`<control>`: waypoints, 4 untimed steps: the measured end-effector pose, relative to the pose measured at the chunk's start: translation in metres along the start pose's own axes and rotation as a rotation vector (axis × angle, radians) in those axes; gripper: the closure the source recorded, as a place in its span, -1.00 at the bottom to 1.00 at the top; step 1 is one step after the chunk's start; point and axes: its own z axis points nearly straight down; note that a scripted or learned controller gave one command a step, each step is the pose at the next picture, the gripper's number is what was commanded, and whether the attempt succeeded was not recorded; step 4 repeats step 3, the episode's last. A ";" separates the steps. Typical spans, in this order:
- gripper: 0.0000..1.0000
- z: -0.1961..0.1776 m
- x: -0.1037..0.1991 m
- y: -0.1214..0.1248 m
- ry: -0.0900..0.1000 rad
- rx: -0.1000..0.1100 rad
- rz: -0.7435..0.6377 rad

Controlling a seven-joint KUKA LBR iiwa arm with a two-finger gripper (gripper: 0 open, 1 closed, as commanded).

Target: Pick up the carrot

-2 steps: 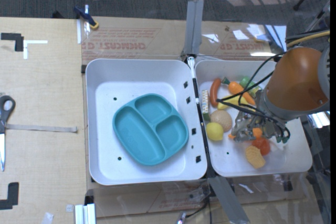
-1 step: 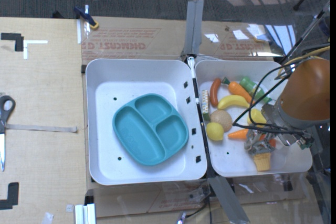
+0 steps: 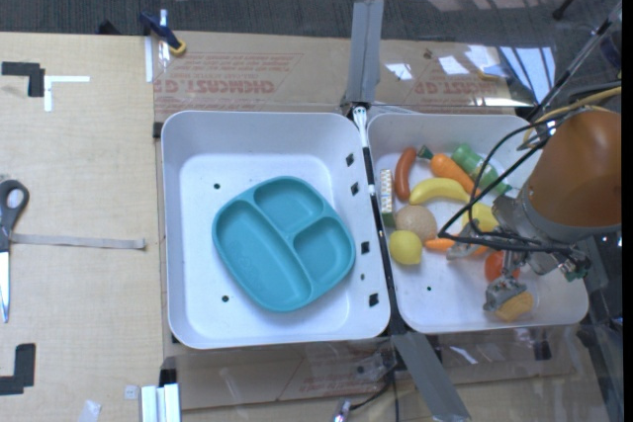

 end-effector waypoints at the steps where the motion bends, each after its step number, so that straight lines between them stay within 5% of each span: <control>1: -1.00 -0.009 -0.074 0.028 0.000 -0.001 0.363; 2: 1.00 -0.019 -0.076 0.028 -0.004 0.001 0.359; 3: 1.00 -0.099 -0.056 0.088 0.000 0.001 0.752; 4: 1.00 -0.099 -0.056 0.088 0.000 0.001 0.752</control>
